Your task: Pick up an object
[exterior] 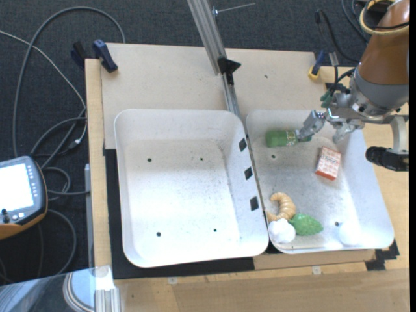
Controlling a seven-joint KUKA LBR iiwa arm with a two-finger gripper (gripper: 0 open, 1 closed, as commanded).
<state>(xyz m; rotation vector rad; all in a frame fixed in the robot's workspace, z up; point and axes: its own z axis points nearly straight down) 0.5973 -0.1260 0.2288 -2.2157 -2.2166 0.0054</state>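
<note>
1. The gripper [323, 127] hangs over the upper part of the right bin [370, 200], its two fingers spread apart. One finger [307, 130] reaches out to the left and its tip sits against the right end of a small green block [281, 138]. The other finger points down toward the bin floor. Nothing is held between them.

2. What could go wrong: as I judge it, only one finger meets the green block, so closing now would likely shove it aside or pinch air. The block lies near the bin's left wall, and a push could jam it there.

3. The nearest thing to pick is that green block, lying flat just left of the gripper, touching the one fingertip.

4. An orange carton [328, 163] lies just below the gripper, apart from both fingers.

5. Well apart, at the bin's near edge, a tan curled piece [283, 205], a white ball [281, 231] and a green lump [306, 225] cluster together, touching.

6. The left bin [130, 174] lies beside it.
</note>
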